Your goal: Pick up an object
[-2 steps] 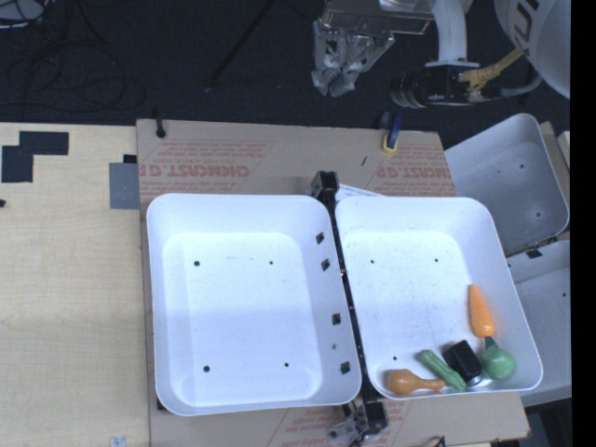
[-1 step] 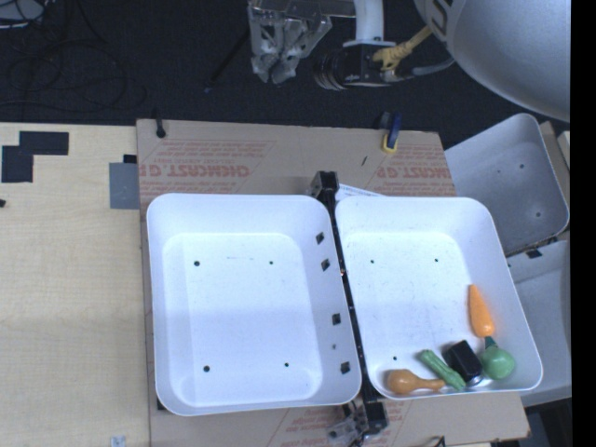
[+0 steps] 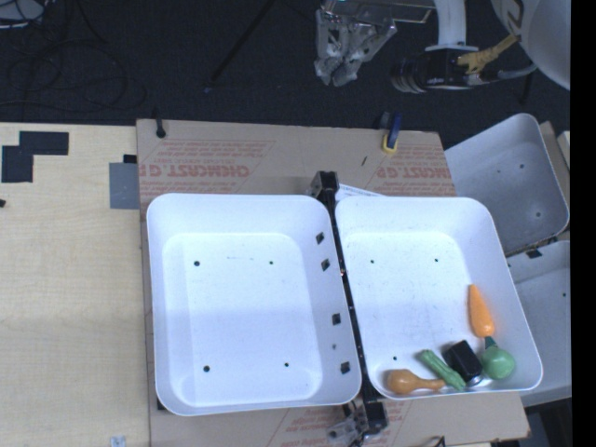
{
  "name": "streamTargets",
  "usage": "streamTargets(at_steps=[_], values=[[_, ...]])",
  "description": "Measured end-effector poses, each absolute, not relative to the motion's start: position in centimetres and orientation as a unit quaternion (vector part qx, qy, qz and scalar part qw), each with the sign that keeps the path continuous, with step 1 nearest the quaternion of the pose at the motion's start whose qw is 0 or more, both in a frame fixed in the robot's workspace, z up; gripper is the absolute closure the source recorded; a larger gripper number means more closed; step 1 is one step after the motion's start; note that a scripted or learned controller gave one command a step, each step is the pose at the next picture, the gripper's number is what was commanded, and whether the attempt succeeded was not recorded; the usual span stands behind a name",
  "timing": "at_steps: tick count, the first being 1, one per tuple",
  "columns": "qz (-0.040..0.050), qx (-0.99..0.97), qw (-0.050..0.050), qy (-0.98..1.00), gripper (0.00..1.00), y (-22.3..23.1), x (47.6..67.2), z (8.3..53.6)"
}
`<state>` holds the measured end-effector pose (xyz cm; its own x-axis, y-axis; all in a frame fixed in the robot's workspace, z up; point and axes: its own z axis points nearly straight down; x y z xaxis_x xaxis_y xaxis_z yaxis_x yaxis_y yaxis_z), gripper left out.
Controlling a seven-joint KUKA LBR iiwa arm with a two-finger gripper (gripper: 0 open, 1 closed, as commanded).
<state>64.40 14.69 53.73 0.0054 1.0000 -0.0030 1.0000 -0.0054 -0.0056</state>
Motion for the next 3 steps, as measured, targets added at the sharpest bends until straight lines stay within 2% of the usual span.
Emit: streamTargets(at_steps=[1,2,3], values=[[0.0013,-0.704,0.002,-0.71,1.0,23.1,64.3,53.6],[0.0014,-0.706,0.001,-0.708,1.0,24.4,64.4,53.7],[0.0032,-0.712,0.0,-0.702,1.0,10.5,64.4,53.8]])
